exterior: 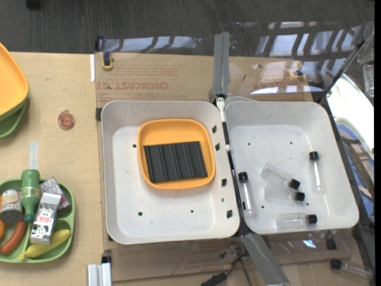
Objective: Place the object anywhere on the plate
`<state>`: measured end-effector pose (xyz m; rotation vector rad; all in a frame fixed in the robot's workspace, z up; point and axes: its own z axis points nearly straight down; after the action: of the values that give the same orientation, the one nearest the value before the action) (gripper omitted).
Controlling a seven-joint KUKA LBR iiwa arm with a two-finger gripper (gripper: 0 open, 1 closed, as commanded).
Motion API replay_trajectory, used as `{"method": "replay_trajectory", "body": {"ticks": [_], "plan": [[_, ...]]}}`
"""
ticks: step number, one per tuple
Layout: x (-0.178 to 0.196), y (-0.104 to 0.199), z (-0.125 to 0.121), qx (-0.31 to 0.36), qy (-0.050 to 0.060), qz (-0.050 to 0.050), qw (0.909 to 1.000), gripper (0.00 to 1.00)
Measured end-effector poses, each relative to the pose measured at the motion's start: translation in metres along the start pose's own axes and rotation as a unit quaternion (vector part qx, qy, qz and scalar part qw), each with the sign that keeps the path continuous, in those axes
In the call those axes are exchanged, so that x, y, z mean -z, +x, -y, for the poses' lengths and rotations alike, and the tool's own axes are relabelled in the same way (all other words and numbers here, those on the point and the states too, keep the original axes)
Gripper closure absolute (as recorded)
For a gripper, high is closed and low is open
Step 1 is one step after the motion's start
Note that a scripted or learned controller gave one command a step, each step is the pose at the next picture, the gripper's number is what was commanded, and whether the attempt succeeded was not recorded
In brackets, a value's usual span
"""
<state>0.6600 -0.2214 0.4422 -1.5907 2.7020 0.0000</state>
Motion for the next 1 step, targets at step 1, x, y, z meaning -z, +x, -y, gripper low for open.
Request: {"method": "replay_trajectory", "body": {"ticks": [1], "plan": [[-0.0005, 0.0, 0.0, 0.143, -0.001, 0.0, 0.9897, 1.0]]}}
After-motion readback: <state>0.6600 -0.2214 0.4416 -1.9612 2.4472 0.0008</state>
